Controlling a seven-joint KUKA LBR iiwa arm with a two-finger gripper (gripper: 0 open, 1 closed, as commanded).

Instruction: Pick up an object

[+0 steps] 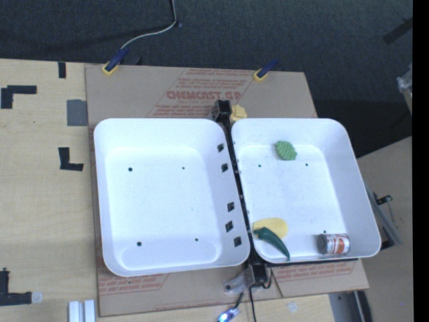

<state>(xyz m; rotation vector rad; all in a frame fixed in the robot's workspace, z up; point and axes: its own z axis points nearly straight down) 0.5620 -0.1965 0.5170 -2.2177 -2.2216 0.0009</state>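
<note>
Two white bins are sitting side by side on the surface (40, 180). The right bin (348, 159) is holding everything: a green bumpy ball (286, 150) is lying near its far wall, a small can (333, 245) is resting on its side in the near right corner, and a yellow piece (273, 227) with a dark green pepper (272, 240) touching it is lying at the near left corner, beside the left bin (107, 159).

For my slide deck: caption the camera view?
Right bin holds green ball, can, yellow-green toy.
</note>
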